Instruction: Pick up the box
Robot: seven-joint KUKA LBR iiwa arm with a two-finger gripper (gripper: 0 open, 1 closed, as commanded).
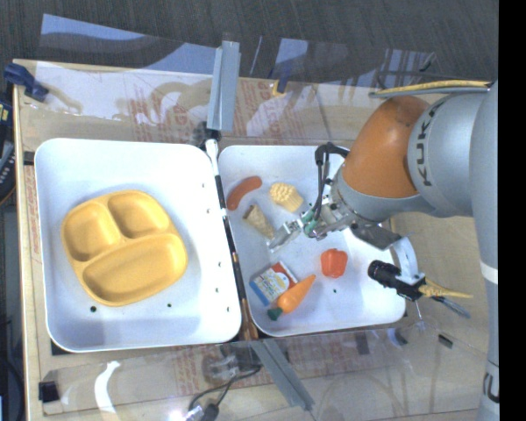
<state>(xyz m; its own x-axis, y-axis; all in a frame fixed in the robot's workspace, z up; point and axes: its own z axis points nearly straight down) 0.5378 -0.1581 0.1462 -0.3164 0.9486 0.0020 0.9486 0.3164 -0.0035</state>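
A yellow tray (pixel 123 246) is lying in the left bin (pixel 53 160), well apart from everything the task concerns. Moving rightward into the right bin (pixel 377 314), a sausage (pixel 243 192) is sitting near the divider, with a pale wedge (pixel 259 220) just below it and a yellow waffle-like piece (pixel 286 196) to its right. The box (pixel 273 282), small and blue-and-white, is resting toward the near-left corner of this bin, with a carrot (pixel 294 295) lying against its right side, seemingly touching it. The box's long axis is running diagonally, from lower left to upper right in the view, roughly parallel to the carrot. The end effector (pixel 291 228) is hanging above and slightly right of the box, near but not touching it, closer to the wedge than to the box. Its metal fingers are pointing leftward; they are too small and cluttered to read here, so whether they are spread or closed cannot be told, and nothing is visibly between them. So the box is lying below and a little left of the end effector in the view, toward the near edge, and the coming move is likely calling for a short shift that way, with the carrot crowding one side. Further right, a red pepper (pixel 333 262) is sitting just below the arm (pixel 438 156).
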